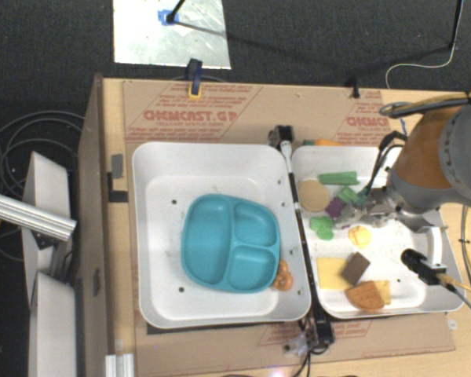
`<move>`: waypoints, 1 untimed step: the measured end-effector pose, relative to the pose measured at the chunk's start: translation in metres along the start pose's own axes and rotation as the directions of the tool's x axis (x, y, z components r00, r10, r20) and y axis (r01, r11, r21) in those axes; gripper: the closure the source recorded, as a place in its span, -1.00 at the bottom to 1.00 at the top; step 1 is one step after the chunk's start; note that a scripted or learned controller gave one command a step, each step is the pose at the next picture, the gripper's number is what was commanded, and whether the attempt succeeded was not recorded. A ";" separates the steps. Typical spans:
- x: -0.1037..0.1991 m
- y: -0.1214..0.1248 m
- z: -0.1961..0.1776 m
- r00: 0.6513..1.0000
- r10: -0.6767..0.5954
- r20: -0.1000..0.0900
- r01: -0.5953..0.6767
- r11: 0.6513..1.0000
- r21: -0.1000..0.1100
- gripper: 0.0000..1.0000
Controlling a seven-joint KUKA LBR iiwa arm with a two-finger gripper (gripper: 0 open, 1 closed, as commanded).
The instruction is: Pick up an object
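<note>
At the right bin's (392,309) near edge: bread slice (366,294), brown block (355,268), yellow cheese square (330,272). Mid-bin, gripper (359,210) low among a purple piece (337,206), green piece (322,227) and yellow lump (360,235); grip state can't tell. Far edge: green bar (338,178). Left bin (153,210) holds a teal plate (230,243).

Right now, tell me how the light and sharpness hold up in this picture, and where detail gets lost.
Camera view: even, soft light; the white bins look bright but keep their edges. Glare washes out the silver sheet at the top. The blue plate is crisp. The small things around the gripper blur together, and the arm shades part of the right bin.
</note>
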State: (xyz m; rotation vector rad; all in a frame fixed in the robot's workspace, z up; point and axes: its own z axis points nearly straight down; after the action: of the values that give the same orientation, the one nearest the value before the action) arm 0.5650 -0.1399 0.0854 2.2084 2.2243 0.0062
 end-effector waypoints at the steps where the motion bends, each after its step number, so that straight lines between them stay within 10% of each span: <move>1: 0.007 -0.082 0.001 1.000 0.009 -0.005 -0.009 1.000 0.014 -1.00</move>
State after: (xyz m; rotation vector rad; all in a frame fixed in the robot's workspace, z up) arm 0.4826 -0.1339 0.0836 2.2275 2.2238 -0.0039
